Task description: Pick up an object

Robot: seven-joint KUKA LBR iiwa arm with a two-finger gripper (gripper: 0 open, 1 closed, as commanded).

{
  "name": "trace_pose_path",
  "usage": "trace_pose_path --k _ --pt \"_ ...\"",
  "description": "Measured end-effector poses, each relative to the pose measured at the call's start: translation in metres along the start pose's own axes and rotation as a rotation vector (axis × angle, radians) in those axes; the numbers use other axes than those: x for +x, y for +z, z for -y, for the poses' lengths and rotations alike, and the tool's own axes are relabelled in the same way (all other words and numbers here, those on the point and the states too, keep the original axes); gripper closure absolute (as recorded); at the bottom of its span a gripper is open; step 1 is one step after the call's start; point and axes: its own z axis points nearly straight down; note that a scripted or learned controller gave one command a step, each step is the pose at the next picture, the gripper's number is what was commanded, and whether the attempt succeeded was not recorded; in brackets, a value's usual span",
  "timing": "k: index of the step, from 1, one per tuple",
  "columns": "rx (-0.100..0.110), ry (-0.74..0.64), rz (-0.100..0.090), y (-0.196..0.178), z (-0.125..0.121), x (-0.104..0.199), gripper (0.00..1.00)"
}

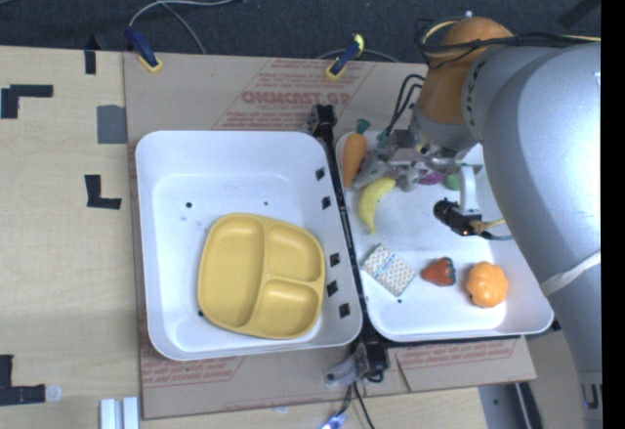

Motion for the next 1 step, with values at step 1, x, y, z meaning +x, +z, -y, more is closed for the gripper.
trace_pose_path --k 1 --pt "-0.003 -0.002 0.000 -0.0101 -0.0008 0.0014 1.00"
